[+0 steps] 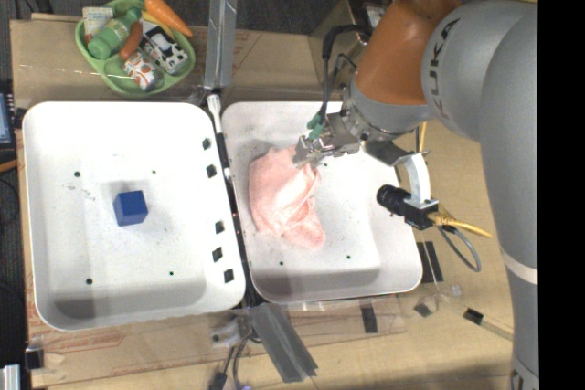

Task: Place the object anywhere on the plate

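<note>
Arm (457,59) overhead; pink cloth (288,196) crumpled, long axis toward gripper (313,151).

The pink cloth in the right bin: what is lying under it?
Around the pink cloth shows the right bin floor. The cloth covers whatever lies beneath; a plate cannot be confirmed. The gripper is at its upper edge.

The grey arm (475,59) bears dark capital letters just below its orange band (407,50), running at a slant; they read as "KUKA", partly turned from the camera. Small packets in the green bowl (134,46) carry printing too small to make out. No other writing can be read.
</note>
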